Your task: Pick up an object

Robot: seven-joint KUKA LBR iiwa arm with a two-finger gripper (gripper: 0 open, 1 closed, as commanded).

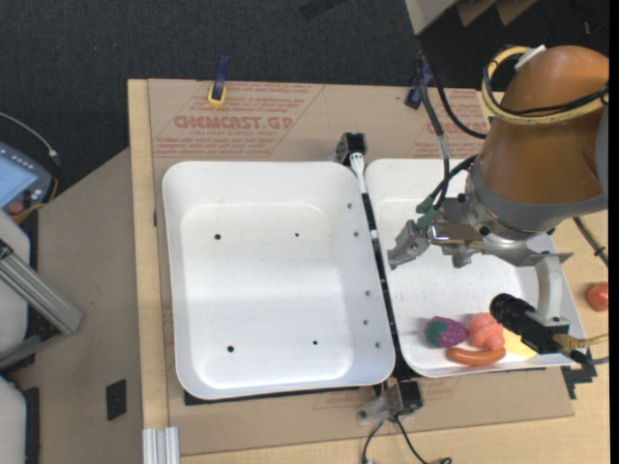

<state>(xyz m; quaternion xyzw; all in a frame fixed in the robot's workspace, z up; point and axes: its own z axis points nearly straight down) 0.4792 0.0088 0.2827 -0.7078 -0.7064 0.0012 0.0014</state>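
The gripper (408,247) hangs at centre right of the frame, over the right bin (406,187) beside the wall it shares with the left bin (261,278); wide or narrow, I cannot tell; no object is seen in it. The purple toy (445,332), pink toy (486,329) and orange sausage (476,356) huddle touching at the lower right, well apart from it; any pick likely needs a reach towards that corner.

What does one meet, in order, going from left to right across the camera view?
The left white bin → hand → purple grape toy → pink toy → small red object at the right edge.
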